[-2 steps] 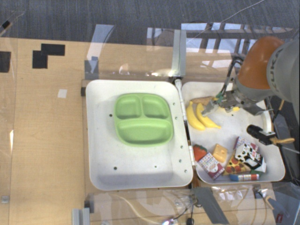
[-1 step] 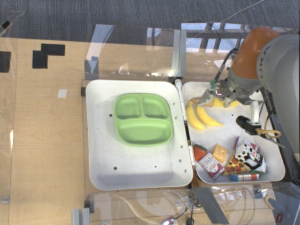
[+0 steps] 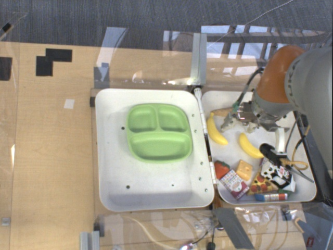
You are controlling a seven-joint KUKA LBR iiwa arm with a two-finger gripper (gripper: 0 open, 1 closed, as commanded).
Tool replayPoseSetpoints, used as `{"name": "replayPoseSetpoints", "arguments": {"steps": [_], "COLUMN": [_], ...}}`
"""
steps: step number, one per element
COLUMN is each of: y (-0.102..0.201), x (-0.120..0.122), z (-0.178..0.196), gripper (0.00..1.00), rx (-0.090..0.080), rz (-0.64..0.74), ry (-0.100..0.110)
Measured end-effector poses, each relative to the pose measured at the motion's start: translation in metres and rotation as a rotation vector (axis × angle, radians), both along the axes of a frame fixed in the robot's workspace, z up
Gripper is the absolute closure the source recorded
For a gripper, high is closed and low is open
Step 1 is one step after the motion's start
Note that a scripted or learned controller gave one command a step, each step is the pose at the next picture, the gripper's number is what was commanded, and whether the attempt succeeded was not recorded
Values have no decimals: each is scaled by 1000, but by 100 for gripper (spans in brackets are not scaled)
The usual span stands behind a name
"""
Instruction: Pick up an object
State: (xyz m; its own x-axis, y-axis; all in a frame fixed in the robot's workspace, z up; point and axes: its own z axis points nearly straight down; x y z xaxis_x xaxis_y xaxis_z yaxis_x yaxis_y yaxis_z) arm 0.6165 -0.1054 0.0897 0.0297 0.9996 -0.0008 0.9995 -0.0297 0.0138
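You are seeing the green plate (image 3: pixel 158 132) lying in the left bin (image 3: pixel 112 191); in the right bin (image 3: pixel 307 194) two bananas (image 3: pixel 216 132) are lying under the claw (image 3: pixel 240 120). I cannot tell its opening. It risks slipping off curved fruit. Wooden tabletop (image 3: pixel 47 155), grey carpet behind.

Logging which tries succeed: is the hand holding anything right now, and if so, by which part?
Nothing held, as far as the view shows: the hand hangs over the right bin between two bananas, nothing between its fingers.
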Motion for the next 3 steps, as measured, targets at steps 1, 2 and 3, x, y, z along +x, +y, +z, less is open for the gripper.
{"name": "replayPoseSetpoints", "arguments": {"steps": [1, 2, 3], "y": [-30, -28, -23], "x": [-31, -28, -49], "z": [1, 13, 161], "gripper": [0, 100, 100], "rx": [0, 3, 3], "rz": [-9, -9, -279], "ry": [0, -9, 7]}}
